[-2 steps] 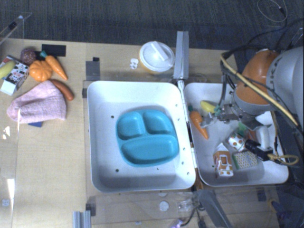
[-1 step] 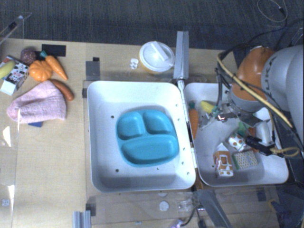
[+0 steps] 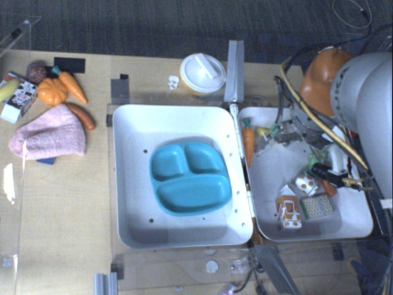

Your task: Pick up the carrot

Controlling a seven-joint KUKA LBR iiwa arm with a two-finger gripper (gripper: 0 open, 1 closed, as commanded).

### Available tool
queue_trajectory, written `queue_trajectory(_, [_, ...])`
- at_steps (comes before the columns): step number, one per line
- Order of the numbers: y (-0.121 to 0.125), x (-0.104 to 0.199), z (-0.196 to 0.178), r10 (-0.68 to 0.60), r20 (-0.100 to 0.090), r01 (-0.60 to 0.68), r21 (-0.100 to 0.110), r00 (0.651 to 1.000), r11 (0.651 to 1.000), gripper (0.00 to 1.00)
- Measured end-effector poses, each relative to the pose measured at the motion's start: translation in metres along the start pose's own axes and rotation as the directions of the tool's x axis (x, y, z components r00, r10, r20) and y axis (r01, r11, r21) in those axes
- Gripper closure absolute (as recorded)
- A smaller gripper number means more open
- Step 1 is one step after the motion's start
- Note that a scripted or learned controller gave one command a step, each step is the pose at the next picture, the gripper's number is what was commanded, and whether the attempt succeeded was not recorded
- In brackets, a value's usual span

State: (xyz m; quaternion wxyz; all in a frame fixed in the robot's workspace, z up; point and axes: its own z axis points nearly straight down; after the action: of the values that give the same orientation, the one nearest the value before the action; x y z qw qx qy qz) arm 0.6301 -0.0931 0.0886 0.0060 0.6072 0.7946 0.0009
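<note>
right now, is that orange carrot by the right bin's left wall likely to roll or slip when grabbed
Probably. The slim orange carrot looks tapered and rounded, so it may roll or squirt out of a pinch. It looks like a stiff toy, unlikely to flop. It lies hard against the shallow white right bin's left wall, so it has little room to roll leftward.

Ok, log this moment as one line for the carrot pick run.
task: pick carrot | carrot: right bin, against left wall, not held | arm: over right bin | left bin: blue tray
</note>
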Motion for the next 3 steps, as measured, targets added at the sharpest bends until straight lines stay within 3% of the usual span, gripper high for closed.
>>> queue_trajectory(1, [0.031, -0.01, 0.002, 0.059, -0.016, -0.058, 0.035, 0.998, 0.998, 0.0])
queue_trajectory(2, [0.013, -0.095, -0.061, -0.127, -0.004, 0.127, 0.002, 0.992, 0.992, 0.0])
queue_trajectory(3, [-0.049, -0.035, 0.0, -0.093, -0.003, 0.093, -0.003, 0.996, 0.996, 0.0])
